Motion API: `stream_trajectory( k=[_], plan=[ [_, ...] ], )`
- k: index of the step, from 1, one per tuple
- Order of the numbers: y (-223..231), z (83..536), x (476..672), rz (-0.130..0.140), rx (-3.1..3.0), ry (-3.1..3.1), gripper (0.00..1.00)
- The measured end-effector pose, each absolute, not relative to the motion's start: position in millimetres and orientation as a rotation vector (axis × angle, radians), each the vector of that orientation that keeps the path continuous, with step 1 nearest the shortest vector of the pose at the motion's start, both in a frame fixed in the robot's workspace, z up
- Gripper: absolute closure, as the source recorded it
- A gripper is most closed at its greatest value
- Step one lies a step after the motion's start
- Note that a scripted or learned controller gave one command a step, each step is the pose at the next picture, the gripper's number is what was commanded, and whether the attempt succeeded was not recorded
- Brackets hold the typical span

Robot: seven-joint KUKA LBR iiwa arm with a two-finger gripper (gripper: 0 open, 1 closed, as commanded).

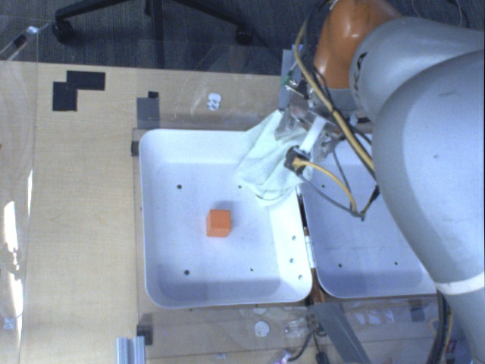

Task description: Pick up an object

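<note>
Orange cube (218, 223) sits mid-floor of the left bin (163, 279), well apart from our gripper (292, 139) | pale cloth (265, 161) drapes over the bin's right rim at the gripper, jaw state we cannot tell | yellow cables (333, 177) loop over the right bin (364, 279)

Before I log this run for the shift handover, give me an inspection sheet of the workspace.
Surface: wooden bench bearing left bin and right bin.
Job's things: orange cube in the left bin; pale cloth draped over that bin's upper right corner, beneath the gripper.
Clutter: nothing seen.
Grippers: gripper above the cloth; grasp cannot be judged.
Cables: yellow and black cables looped at the wrist.
Surroundings: office chair base on dark carpet.
</note>
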State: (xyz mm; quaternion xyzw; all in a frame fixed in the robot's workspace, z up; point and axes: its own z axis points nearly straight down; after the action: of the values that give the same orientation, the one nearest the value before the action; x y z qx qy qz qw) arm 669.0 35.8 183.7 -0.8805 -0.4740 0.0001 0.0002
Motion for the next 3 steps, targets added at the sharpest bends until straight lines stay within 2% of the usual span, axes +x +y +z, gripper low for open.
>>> stream_trajectory(
  k=[1,2,3],
  plan=[
    [31,218,669.3,0.000,-2.904,-1.201,0.00],
    [33,226,670.1,0.002,-2.899,-1.216,1.00],
    [-10,183,655.3,0.000,-2.615,-1.741,1.00]
  ],
)
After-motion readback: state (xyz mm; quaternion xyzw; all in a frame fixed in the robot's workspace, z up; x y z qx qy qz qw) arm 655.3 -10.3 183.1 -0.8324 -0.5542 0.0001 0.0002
